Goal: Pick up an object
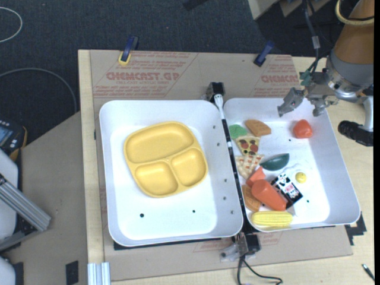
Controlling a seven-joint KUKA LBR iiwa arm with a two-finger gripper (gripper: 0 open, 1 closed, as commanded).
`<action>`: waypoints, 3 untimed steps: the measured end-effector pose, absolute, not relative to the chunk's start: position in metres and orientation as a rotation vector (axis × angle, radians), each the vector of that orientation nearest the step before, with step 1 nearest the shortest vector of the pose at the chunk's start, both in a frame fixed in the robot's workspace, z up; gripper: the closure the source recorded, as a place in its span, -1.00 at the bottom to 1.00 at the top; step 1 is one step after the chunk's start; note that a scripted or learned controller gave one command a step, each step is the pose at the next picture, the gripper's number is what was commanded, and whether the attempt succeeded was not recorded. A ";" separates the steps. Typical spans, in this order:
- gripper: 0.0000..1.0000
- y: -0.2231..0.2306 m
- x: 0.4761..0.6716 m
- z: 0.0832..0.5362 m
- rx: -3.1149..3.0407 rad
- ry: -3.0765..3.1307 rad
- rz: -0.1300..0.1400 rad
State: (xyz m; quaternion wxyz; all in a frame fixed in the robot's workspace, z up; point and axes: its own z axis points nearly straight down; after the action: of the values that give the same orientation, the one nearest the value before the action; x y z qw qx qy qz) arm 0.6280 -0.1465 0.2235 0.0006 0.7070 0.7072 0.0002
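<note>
My gripper (304,105) hangs over the back edge of the right bin (332,165), its two fingers (289,104) spread apart and open with nothing between them. A small red tomato (303,129) lies just in front of and below it. Further left in the bin are a tan bread piece (257,127), a green leaf (236,131), a pizza slice (247,144) and a waffle (247,162). Toward the front lie a teal piece (275,160), an orange wedge (267,194), a black-and-white block (289,187), a small yellow ball (300,176) and a corn cob (272,219).
The left bin (119,206) holds a yellow divided plate (165,158). A black clip (216,91) sits where the two bins meet at the back. The arm's orange band (356,28) rises at the top right, over the bench's edge.
</note>
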 end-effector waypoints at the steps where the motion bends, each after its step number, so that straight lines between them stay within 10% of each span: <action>1: -1.00 -0.140 0.635 0.167 2.223 2.227 -0.005; 3: -1.00 -0.135 0.639 0.089 2.219 2.222 0.003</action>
State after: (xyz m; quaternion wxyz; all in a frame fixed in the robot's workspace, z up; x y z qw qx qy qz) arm 0.6387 -0.1352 0.0889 0.0005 0.7066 0.7076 0.0009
